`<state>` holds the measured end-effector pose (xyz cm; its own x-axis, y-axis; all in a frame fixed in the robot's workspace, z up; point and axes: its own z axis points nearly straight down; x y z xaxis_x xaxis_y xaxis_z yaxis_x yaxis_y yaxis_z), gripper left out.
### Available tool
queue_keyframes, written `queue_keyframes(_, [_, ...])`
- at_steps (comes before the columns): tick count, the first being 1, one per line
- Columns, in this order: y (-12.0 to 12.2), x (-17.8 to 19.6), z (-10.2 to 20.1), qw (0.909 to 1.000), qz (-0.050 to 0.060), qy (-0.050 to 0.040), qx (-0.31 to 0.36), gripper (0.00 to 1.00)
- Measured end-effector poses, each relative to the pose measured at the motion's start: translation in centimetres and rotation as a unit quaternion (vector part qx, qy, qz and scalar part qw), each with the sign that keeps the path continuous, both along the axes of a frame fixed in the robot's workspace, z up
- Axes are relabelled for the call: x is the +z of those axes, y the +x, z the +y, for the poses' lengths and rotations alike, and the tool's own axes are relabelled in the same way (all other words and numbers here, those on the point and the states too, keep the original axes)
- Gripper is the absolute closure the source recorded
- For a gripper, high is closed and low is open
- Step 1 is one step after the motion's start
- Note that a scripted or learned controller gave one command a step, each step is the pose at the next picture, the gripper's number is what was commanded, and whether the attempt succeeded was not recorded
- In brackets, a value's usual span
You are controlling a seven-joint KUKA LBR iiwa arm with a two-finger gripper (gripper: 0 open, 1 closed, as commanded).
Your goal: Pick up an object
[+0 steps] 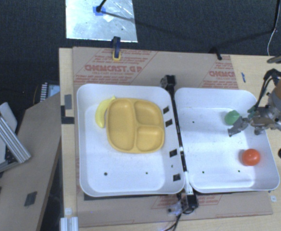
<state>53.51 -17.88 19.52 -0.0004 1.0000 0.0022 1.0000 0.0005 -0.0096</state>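
Camera view layout, from left to right: the left bin [90,172] holds a yellow divided plate [134,125], with a yellow banana [101,112] lying along the plate's left edge, partly tucked under it. A black divider strip [175,134] separates this bin from the right bin [208,167]. The right bin holds two candidates: a green ball [232,116] near the upper right area and an orange ball [250,157] below it, near the bin's right wall. The two balls lie apart from each other.

The gripper [246,122] sits just beside the green ball, on its lower right. Nothing is seen between the fingers [237,127]. Their spacing appears narrow, though the angle and blur make this uncertain; it cannot be told reliably.

Step in hand, as judged: approach to the green ball, with no grasp made yet. The next move calls for centring the fingers over the ball, setting them wide enough to pass both sides, descending, then closing. A round ball is likely to roll away under an off-centre touch
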Motion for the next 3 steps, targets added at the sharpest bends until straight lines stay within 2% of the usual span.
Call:
queue_keyframes(1, [0.3, 0.5, 0.0, 1.0, -0.005, -0.0012, 0.001, 0.0])
queue_keyframes(2, [0.5, -3.7, 0.5, 1.0, -0.004, -0.0007, 0.001, 0.0])
queue_keyframes(3, [-0.4, -9.6, 0.4, 1.0, -0.003, -0.0005, 0.0, 0.0])
